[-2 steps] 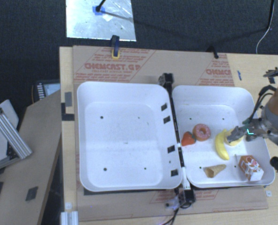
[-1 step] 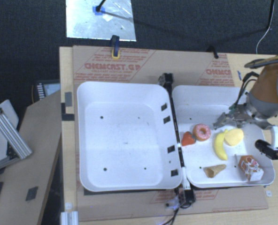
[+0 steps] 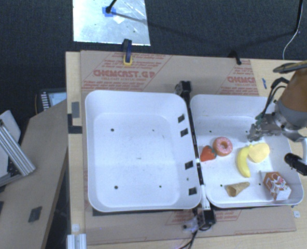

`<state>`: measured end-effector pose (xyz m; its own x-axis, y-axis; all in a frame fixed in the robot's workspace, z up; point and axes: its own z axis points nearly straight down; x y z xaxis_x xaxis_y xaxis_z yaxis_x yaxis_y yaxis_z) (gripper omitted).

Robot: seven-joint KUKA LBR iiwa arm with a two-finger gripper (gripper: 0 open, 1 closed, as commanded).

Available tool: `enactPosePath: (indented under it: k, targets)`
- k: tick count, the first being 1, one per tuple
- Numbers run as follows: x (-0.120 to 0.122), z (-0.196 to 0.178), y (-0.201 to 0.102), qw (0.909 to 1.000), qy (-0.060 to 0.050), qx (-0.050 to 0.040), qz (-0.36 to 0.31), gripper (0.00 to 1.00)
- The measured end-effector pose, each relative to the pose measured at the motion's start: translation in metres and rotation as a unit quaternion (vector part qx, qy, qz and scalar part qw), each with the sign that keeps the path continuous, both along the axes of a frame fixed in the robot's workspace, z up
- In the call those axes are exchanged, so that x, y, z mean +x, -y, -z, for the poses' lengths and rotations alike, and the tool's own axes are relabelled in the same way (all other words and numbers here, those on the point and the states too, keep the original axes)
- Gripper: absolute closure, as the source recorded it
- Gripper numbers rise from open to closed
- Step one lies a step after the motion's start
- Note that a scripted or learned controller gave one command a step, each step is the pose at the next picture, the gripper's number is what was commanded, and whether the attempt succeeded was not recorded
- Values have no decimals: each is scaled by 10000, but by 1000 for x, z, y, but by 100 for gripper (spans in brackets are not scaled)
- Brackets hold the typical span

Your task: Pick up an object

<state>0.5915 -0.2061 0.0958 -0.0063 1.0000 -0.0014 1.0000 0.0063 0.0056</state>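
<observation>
Camera view: arm comes in from the right over the right bin (image 3: 215, 105), hand (image 3: 258, 130) low near the back-right part of that bin, just above & beside a pale yellow lumpy item (image 3: 259, 152). Can't tell if the hand is apart or together, too small & blurred at the tip, so no grip can be claimed.

All objs look to be lying on the bin floor: pink donut (image 3: 223, 146) w/ a red strawberry-like piece (image 3: 208, 153) touching it on its left, banana (image 3: 242, 163) just beside the yellow item, a tan cone-shaped bit (image 3: 237, 189) nearer the front, and a small red-white box (image 3: 276, 185) at the front-right corner. Left bin (image 3: 91, 139) carries nothing I can make out.

Progress, my read: approach stage only. Nothing lifted, nothing seen in the hand. Likely target is the yellow item or banana, being nearest. Left to do: drop onto it, close, lift clear of the bin. Risk: the two sit close, so hand may nudge one while going for the other
</observation>
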Motion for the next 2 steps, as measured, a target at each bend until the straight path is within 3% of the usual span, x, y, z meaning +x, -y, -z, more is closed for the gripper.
enactPosePath:
  k: [1,2]
  targets:
    - [0,0,0,10000,-3,-2,-4,0]
    - [1,-11,0,10000,16,-7,-15,100]
